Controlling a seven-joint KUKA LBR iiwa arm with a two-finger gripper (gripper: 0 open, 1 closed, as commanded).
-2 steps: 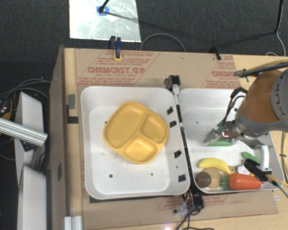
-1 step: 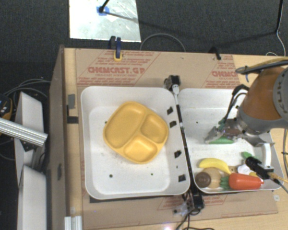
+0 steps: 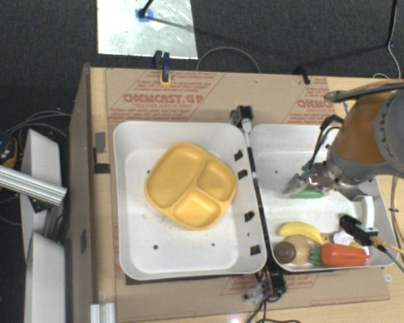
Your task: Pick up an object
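My gripper (image 3: 300,184) is low in the right bin (image 3: 283,150), near its middle, with the grey arm and its orange band reaching in from the right. A small flat green object (image 3: 310,194) lies right under the gripper's tip, touching it or nearly so, and is partly hidden by it. Along the right bin's front edge lie a yellow banana (image 3: 300,231), a brown round object (image 3: 285,251), a small green piece (image 3: 314,253) and an orange-red carrot-like object (image 3: 343,255).
The left bin (image 3: 131,200) holds a yellow divided plate (image 3: 190,184) at its middle. A black divider strip (image 3: 252,187) with clips runs between the bins. Cardboard lies under both bins.
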